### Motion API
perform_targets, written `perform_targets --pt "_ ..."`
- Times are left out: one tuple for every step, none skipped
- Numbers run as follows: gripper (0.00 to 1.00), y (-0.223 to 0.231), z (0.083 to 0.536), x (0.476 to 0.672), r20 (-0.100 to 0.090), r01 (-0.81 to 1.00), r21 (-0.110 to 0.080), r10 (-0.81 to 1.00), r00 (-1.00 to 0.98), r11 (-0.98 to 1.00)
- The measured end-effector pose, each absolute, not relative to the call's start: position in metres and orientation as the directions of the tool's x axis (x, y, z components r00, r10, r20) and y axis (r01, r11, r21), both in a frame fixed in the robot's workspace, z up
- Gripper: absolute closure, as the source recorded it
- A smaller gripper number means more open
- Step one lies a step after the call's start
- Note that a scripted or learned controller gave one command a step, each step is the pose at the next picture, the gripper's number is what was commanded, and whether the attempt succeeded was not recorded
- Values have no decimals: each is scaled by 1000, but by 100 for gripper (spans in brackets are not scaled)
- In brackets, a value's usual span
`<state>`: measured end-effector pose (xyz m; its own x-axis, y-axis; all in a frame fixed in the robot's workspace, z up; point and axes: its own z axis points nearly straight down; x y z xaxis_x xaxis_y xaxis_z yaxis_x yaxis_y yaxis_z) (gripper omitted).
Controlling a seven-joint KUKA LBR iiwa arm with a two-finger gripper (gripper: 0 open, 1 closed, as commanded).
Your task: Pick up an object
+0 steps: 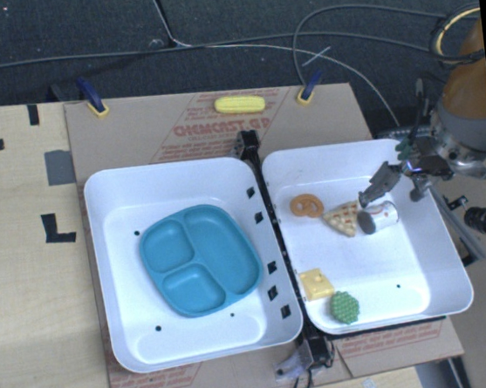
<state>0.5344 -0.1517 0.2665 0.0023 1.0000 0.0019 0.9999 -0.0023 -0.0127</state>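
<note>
gripper over the right bin, nothing lifted yet

the gripper point(393, 183) hung spread wide and empty near the right bin's point(431, 293) far right corner, just above a small white cup point(379, 217) beside the pizza slice point(343, 218); the pick was still to do, with open floor toward the near edge.

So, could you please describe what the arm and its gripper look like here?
The arm is grey with an orange band above the wrist. Its wrist is metallic grey with dark fittings, and the gripper has slim dark-grey fingers. A yellowish cable loops beside the band.
</note>
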Motion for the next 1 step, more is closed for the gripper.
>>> perform_targets --pt "0 -151 273 536 0 1000 -1 1000 -1 1"
